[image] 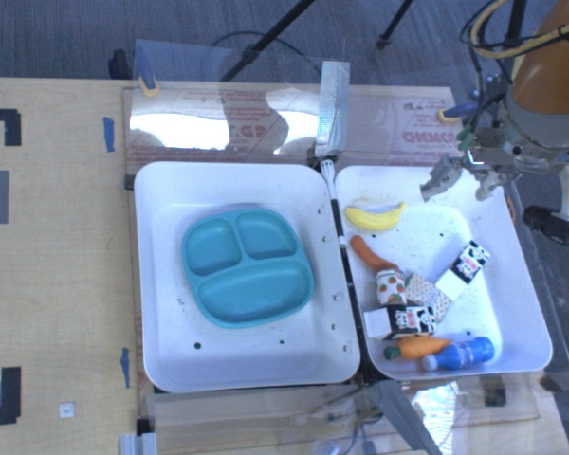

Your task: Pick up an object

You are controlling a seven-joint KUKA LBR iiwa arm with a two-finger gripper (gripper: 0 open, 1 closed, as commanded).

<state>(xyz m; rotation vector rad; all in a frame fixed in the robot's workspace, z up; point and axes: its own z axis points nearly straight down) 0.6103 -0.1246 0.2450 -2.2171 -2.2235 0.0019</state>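
From the overhead camera I see the gripper (462,180) over the right bin's (526,282) far edge, fingers spread wide with nothing between them. Near it in that bin lies a banana (375,216), then a sausage (371,252), cartons (462,268), a carrot (419,347) and a blue bottle (463,354). The left bin (161,282) carries a blue plate (247,264).

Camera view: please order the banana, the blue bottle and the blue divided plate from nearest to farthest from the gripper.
Measured from the gripper, above the right bin's far edge:
1. Banana, far end of the right bin, just left of the gripper.
2. Blue bottle, near edge of the right bin.
3. Blue divided plate, in the left bin.
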